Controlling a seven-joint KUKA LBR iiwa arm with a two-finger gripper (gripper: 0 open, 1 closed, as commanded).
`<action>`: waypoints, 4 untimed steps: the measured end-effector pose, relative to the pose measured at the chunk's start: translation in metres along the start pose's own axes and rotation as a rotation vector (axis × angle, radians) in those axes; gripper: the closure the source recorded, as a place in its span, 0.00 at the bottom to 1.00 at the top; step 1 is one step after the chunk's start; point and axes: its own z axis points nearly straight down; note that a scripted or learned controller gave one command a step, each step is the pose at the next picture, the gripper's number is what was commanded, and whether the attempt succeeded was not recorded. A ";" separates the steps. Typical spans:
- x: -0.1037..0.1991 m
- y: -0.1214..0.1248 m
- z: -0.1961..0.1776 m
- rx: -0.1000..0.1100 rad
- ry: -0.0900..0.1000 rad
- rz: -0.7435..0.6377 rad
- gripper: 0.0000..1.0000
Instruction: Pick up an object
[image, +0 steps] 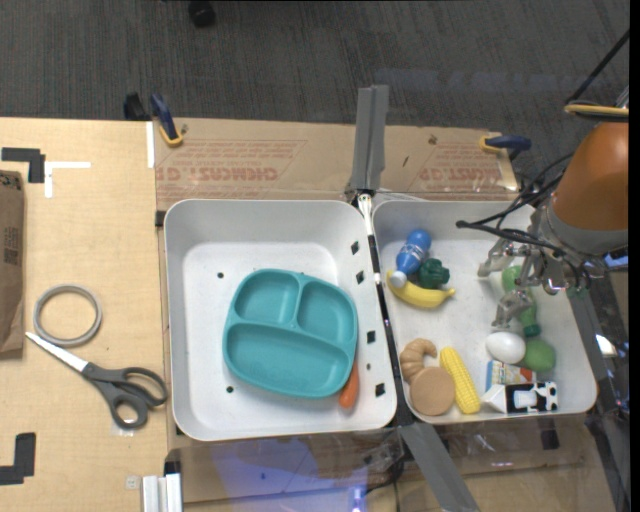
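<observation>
— Objects for picking all lie in the right bin (590, 395): egg (506, 347), corn (460, 379), banana (424, 294). Any lifted?

— None, from the camera view. The gripper (520, 290) hangs low over the green pieces (538, 354) by the egg; I cannot tell its opening. Grasp and lift remain.

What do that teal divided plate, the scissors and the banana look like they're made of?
The teal plate looks like moulded plastic, smooth with a soft sheen. The scissors show bright metal blades and grey handles, probably plastic. The banana seems a plastic toy: uniformly yellow, slightly glossy.
</observation>
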 end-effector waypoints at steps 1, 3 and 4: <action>-0.015 -0.012 -0.001 0.001 -0.003 -0.029 0.00; 0.008 0.001 -0.011 0.002 -0.007 -0.005 1.00; 0.091 0.030 0.001 -0.002 0.003 0.190 1.00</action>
